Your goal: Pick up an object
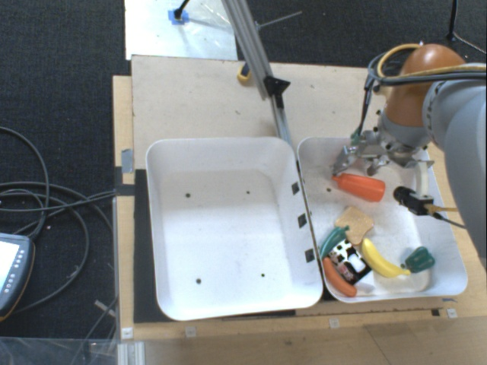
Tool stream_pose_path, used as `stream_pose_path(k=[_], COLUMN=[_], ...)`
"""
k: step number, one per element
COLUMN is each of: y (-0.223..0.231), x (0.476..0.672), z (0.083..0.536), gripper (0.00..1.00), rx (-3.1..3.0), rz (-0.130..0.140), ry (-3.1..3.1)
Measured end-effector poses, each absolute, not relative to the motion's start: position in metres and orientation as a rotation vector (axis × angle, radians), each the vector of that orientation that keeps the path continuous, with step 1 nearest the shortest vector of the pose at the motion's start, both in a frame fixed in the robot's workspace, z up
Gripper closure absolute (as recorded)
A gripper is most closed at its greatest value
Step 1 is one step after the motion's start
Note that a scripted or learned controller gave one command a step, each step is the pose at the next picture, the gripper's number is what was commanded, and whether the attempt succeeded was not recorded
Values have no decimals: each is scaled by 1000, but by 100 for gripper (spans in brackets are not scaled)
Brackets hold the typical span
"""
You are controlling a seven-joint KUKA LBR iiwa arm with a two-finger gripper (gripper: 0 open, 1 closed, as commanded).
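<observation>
My gripper (364,160) hangs over the far part of the right bin (449,280), at the end of the grey arm with its orange band. Directly below it, touching or nearly touching, lies an orange carrot-shaped object (360,186), pointing left to right. Closer to the front of the same bin lie a tan cracker-like piece (354,221), a yellow banana (380,260), a dark green object (419,260), a teal curved item (332,241), a black-and-white item (348,255) and a red-orange item (338,277).
The left bin (163,166) stands beside the right one, and the two share a divider wall (302,211). A slanted grey pole (251,44) crosses above the bench's back. A black cable connector (411,200) hangs off the arm over the right bin.
</observation>
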State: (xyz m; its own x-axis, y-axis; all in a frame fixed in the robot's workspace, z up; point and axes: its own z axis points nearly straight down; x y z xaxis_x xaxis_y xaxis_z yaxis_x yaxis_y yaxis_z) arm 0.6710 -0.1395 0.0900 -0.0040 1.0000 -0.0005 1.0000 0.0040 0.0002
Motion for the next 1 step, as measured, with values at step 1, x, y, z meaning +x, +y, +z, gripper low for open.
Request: stream_pose_path(k=[1], y=[-140], x=[673], z=[103], gripper=[100], rx=[2213], rz=[6], ry=[2223])
